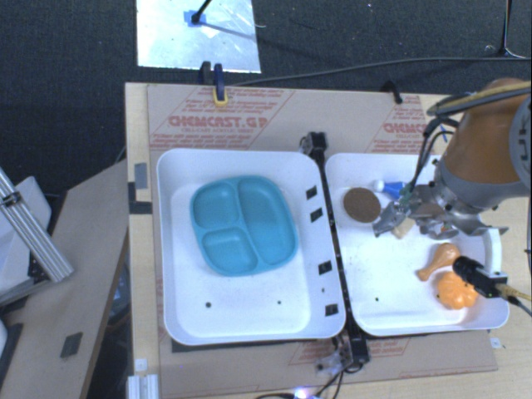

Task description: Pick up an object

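We start at the two-finger gripper (389,221), low over the right-hand shallow white plastic bin (416,327), and we cannot tell how wide it stands or whether it has hold of anything; the view is too coarse there. Just beside its tip, up and to the left, lies the flat round brown disc (362,204), which we take as the likeliest target. We judge this to be the approach step, with the grasp not yet made: the next move calls for centring over the disc and coming down square. Being round, the disc has no long axis and points nowhere. Farther out, the tan toy drumstick (438,262) does have one, running on a slant, thin end lower left. Near it sits a round orange lump (454,293). The left-hand white bin (241,327) holds a blue divided plastic plate (243,224).
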`<state>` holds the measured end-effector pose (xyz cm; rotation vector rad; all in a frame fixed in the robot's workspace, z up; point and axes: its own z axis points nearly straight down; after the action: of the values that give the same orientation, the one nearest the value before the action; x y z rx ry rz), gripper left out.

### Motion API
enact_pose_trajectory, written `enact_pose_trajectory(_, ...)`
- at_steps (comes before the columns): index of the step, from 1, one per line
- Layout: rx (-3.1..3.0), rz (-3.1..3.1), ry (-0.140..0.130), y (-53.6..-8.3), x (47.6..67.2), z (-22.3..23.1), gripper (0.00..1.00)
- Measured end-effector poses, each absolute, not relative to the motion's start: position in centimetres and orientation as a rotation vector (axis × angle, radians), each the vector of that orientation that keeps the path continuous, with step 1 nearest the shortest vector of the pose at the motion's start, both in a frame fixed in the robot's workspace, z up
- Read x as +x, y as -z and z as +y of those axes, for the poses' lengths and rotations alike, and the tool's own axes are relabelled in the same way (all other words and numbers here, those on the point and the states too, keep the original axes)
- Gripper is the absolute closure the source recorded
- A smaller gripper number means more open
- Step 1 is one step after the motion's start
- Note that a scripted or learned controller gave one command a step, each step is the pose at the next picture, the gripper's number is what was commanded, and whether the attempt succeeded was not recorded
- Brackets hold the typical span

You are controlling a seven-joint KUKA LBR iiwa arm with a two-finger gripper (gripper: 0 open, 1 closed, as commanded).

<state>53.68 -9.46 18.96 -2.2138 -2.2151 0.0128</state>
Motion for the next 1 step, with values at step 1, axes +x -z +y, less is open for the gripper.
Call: enact_pose_trajectory(1,-2.219,-2.226,0.001,-19.66,53.99,-9.43,0.0)
